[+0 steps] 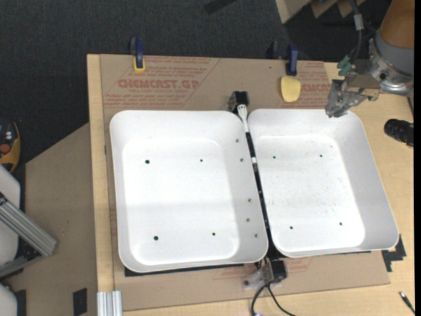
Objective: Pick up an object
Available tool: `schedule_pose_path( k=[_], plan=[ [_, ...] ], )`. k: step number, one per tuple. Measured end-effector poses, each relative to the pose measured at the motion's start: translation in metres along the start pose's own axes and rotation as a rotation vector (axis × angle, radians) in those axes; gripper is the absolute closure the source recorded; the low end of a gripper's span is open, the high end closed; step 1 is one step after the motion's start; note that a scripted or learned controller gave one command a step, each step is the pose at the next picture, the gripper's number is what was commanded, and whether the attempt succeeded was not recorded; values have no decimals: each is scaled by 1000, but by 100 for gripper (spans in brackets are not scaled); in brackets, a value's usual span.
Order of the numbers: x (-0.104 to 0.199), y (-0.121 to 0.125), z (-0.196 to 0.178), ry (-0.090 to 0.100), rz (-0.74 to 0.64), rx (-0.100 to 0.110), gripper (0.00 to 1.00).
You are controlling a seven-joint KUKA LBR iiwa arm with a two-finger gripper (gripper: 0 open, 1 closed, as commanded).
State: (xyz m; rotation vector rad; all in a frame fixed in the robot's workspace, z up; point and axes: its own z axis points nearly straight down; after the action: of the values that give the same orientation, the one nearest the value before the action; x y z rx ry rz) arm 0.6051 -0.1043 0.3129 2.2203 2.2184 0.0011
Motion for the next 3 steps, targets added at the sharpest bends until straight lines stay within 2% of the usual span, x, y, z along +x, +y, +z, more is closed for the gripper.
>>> schedule_pose_path(
  k=[1,2,3],
  plan=[
    [163,-30,-47,9,-20,-3,100],
    [77,-49,-61,-1,7,-1,100],
    [196,-35,28,5,-12,14,100]
  ],
)
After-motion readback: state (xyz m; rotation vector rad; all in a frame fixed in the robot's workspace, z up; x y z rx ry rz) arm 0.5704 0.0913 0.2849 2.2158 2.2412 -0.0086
